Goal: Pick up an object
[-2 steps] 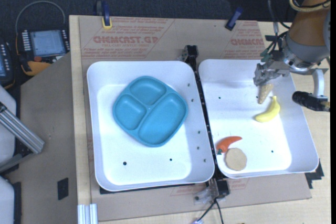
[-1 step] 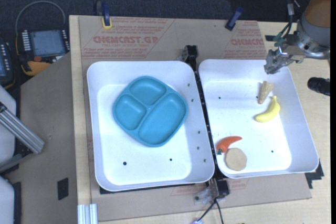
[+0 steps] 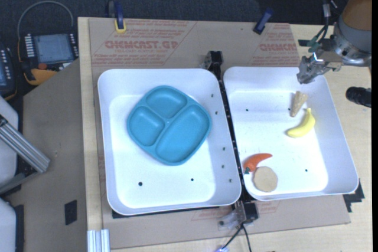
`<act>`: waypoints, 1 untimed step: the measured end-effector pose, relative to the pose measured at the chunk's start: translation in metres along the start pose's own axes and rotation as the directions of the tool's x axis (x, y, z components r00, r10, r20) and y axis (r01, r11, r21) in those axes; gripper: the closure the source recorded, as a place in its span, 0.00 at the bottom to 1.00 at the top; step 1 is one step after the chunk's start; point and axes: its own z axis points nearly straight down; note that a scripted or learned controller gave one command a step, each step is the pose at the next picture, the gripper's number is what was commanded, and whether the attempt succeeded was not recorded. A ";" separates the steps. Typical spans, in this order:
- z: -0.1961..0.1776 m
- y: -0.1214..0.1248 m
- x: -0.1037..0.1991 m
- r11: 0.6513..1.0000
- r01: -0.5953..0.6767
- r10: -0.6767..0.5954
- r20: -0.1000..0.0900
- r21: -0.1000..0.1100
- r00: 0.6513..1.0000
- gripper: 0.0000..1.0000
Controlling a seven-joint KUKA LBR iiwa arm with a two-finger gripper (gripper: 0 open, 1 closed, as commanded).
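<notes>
Nearest the camera, at the 6 o'clock edge of the right bin [image 3: 336, 144], a round tan disc [image 3: 265, 179] is seen lying flat, with a small orange-red curved piece [image 3: 257, 160] touching it at its 11 o'clock side. Further up the same bin, toward 1 o'clock from the disc, a yellow banana [image 3: 302, 125] is laid on the white floor, and just beside its upper end, at 12 o'clock from it, a pale beige wedge-shaped piece [image 3: 298, 103] is placed; the two are very close, though contact cannot be confirmed.

The left bin [image 3: 112, 174] is occupied by a blue divided plate [image 3: 169, 124], set near the bin's middle and turned at a slant, with three compartments visible. Both bins are carried side by side on a brown cardboard sheet [image 3: 177, 38] spread over the counter [image 3: 65, 127].

The gripper [image 3: 308, 71] is seen at the 1 o'clock corner of the right bin, above its far rim, at 12 o'clock from the beige piece and apart from it. How far the gripper is spread cannot be told from this view, and nothing is seen held by it. The grey arm [image 3: 354, 26] is seen entering from 2 o'clock.
</notes>
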 end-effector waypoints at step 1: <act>-0.005 -0.001 0.052 1.000 0.004 -0.004 -0.004 0.005 1.000 1.00</act>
